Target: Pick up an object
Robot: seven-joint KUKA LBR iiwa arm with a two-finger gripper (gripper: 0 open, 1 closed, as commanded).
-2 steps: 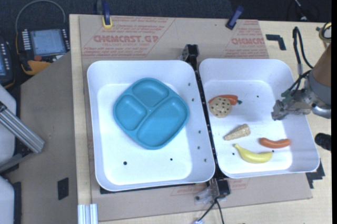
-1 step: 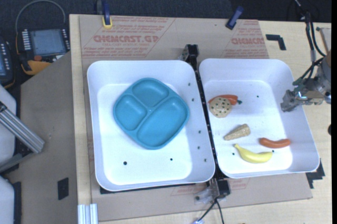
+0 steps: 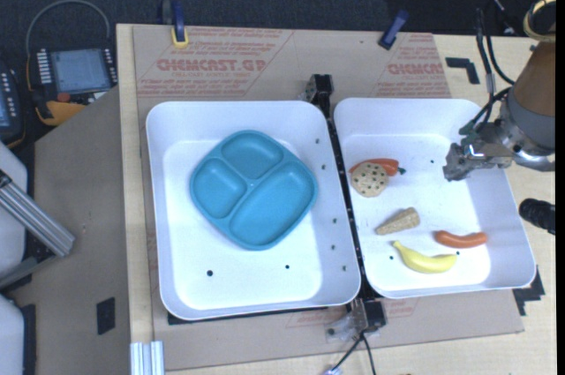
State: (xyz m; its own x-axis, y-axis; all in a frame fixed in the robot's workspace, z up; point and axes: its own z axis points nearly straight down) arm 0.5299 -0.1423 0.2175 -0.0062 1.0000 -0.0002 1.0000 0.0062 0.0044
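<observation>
Banana (image 3: pixel 425 258) long axis left-right, ends curl up-frame.

Blue plate (image 3: pixel 254 188) in left bin (image 3: pixel 168 188)

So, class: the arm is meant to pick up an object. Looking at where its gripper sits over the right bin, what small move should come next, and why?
Probably a short move down and toward the hot dog. The gripper sits over bare floor of the right bin, apart from every item, and the hot dog lies almost directly below it in the camera view, nearer than the banana, cone or cookie.
</observation>
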